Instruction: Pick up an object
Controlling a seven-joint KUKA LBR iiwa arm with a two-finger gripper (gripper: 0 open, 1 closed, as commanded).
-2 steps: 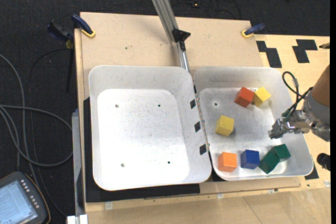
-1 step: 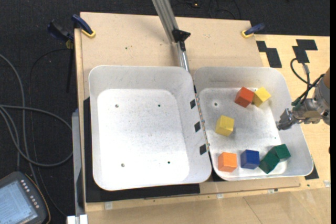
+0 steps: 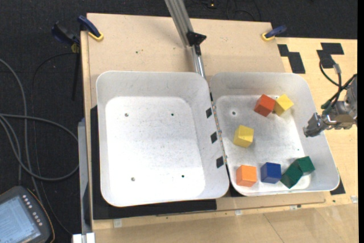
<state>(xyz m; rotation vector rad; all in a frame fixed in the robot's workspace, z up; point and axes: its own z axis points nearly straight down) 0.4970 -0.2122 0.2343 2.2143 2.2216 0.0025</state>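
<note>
The gripper (image 3: 312, 126) is seen at the right bin's (image 3: 227, 91) right rim, apart from the blocks inside; its fingers' state cannot be told.

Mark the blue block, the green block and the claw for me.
blue block (image 3: 271, 172): camera view, middle of its top face.
green block (image 3: 298, 171): camera view, centre of its body.
claw (image 3: 312, 127): camera view, at its tips by the right bin's edge.

Metallic grey claw (image 3: 313, 126) on a pale wrist block, black cables looped above it
</note>
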